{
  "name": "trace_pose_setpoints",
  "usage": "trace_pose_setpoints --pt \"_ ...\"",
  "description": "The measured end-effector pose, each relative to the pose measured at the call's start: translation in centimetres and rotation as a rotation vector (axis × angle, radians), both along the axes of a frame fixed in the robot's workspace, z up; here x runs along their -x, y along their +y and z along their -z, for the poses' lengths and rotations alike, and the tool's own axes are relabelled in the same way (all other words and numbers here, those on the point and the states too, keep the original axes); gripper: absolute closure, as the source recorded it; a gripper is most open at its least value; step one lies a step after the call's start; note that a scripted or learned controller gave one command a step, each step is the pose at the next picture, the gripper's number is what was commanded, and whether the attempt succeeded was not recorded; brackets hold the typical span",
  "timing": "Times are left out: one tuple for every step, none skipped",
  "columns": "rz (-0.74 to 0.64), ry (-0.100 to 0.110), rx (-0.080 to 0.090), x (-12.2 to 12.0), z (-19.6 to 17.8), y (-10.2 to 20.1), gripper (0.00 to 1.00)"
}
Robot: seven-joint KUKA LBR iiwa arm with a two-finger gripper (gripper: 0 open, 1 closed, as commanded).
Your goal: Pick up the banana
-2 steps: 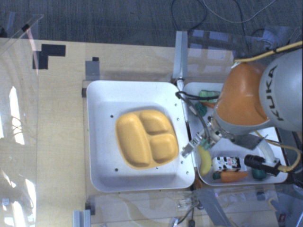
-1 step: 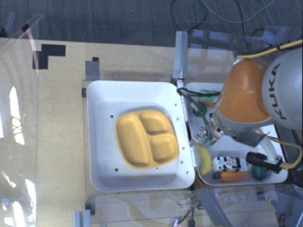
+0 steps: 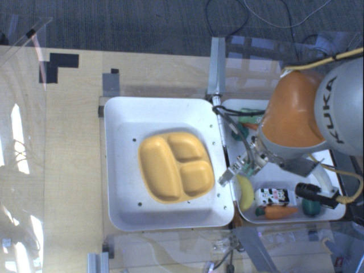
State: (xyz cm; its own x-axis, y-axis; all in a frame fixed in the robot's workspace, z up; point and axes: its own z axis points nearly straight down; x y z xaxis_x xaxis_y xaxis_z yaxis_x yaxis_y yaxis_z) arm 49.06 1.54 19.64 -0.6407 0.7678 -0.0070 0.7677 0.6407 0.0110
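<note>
A yellow three-compartment tray [image 3: 175, 165] lay in the middle of the left bin [image 3: 122, 209], slightly turned, with nothing seen in its wells. Along the divide between the two bins, dark cables [image 3: 230, 124] trailed down from the arm toward the gripper [image 3: 239, 169], which hung low over the near-left part of the right bin [image 3: 333, 214], close to its wall. Its metal tip pointed down and left, and the fingers were too small and too crowded by wiring for their spread to be made out; whether the jaws stood apart or together could not be told.

The banana [image 3: 246, 192] lay in the right bin just below and right of the gripper, running roughly toward the bin's near edge, with its upper end apparently under the tool. No part of it was seen between the fingers, so the step in hand read as the approach or the closing for the grasp, not the lift.

Further right in the same bin sat a small printed card or box [image 3: 273, 195], an orange carrot-like item [image 3: 280, 212] along the near rim, and a dark green object [image 3: 311, 207]. The orange band and grey body of the arm [image 3: 310, 115] covered the bin's far half.

The next move would probably call for the fingers to straddle the banana across its narrow width, clear of the bin wall on the left and the card on the right, then close and rise straight up.
</note>
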Motion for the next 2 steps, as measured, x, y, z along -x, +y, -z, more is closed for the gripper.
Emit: trace_pose_setpoints --pt "-0.103 0.007 0.004 0.2 5.8 -11.6 0.00" --pt "0.005 0.005 0.001 -3.3 1.0 -1.2 0.00"
